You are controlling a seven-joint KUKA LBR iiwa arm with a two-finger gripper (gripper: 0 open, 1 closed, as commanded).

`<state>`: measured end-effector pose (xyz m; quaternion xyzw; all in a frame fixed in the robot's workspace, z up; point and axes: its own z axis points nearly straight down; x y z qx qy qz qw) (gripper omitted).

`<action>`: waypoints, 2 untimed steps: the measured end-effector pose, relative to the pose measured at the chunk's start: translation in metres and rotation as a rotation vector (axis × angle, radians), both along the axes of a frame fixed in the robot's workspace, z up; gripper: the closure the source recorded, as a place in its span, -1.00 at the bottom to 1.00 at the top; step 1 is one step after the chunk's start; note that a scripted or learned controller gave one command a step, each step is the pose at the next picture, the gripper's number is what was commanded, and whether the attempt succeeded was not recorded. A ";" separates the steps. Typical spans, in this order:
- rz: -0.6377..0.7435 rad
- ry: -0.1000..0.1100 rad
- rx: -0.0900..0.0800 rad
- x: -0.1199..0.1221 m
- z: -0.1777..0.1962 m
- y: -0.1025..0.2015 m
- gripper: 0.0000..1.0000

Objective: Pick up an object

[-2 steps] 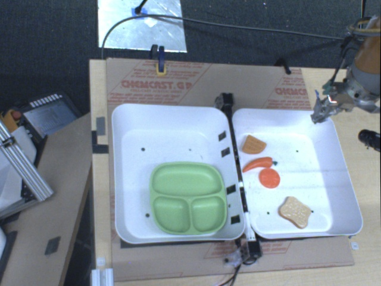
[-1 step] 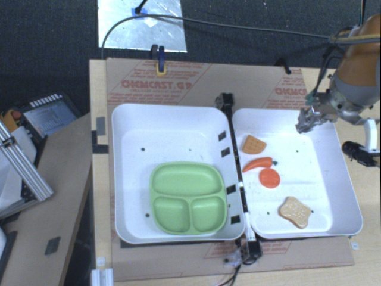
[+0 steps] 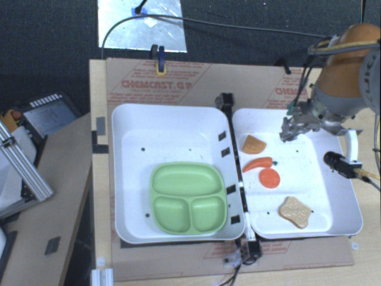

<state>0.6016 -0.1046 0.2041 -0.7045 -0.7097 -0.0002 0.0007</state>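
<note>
In the right bin (image 3: pixel 342 219), a red pepper (image 3: pixel 258 164) lies with its long axis running left-low to right-high, between an orange wedge (image 3: pixel 255 144) and a red disc (image 3: pixel 269 179). The end effector (image 3: pixel 288 131) hangs above the bin's far side; whether it is open or closed cannot be told.

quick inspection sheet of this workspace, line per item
surface: bench board bears two white bins, left bin and right bin, side by side.
job's things: in the right bin, an orange wedge, a red pepper-like piece, a red disc and a tan bread-like piece.
clutter: green divided tray in the left bin.
grippers: pincer sits over the right bin's far part, right of the wedge; open or shut cannot be told.
cables: black cable runs across the far side.
surroundings: foil sheet beyond the board, metal rail at left.
</note>
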 end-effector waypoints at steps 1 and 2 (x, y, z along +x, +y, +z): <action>0.000 0.001 0.000 -0.019 -0.006 0.048 1.00; 0.000 0.000 0.000 -0.040 0.007 0.093 1.00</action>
